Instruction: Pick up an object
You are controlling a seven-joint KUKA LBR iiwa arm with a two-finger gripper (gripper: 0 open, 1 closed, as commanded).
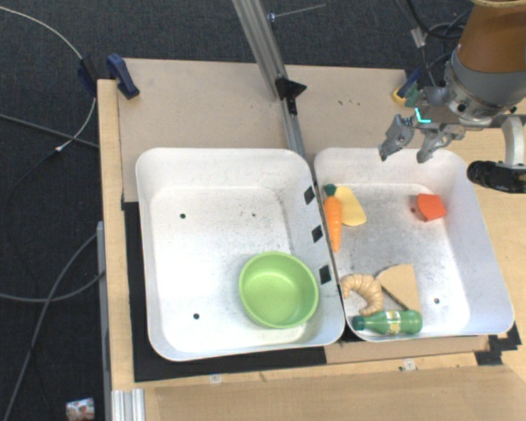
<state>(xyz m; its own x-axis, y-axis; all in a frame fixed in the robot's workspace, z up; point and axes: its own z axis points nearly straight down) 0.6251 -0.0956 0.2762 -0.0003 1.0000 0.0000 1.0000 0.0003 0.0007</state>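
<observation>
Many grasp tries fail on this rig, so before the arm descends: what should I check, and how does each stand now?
1. Gripper fingers apart: ok, open with nothing between them.
2. Target free-standing: ok, orange block lies apart from other items.
3. Gripper above target: not ok, it hovers over the right bin back rim.
4. Carrot graspable alone: not ok, it touches the yellow piece.
5. Green bottle clearance: not ok, against the bin's front wall.

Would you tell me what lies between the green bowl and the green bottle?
In the camera view, between the green bowl and green bottle stand both bins' adjoining walls.
</observation>
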